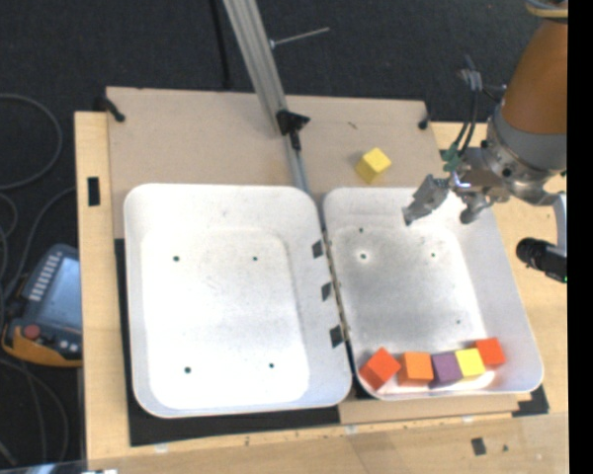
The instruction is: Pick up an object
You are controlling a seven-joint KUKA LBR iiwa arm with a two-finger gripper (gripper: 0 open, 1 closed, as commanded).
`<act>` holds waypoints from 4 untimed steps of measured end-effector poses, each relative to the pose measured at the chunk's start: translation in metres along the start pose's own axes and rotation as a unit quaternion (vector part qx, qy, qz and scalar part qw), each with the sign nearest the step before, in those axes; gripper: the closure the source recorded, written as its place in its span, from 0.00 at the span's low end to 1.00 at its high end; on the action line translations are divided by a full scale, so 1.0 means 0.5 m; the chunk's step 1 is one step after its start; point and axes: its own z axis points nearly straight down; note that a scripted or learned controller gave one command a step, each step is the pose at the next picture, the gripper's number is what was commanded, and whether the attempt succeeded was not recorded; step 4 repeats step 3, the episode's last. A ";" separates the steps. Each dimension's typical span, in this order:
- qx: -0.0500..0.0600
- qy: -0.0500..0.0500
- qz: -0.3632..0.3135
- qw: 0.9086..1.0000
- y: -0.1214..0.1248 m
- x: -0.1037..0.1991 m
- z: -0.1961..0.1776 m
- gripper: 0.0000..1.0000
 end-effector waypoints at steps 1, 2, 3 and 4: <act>0.006 0.000 0.002 1.000 -0.090 0.100 0.120 0.00; 0.002 -0.001 0.005 1.000 -0.086 0.094 0.114 0.00; 0.004 0.001 0.001 1.000 -0.165 0.295 0.150 0.00; 0.004 0.001 0.001 1.000 -0.165 0.295 0.150 0.00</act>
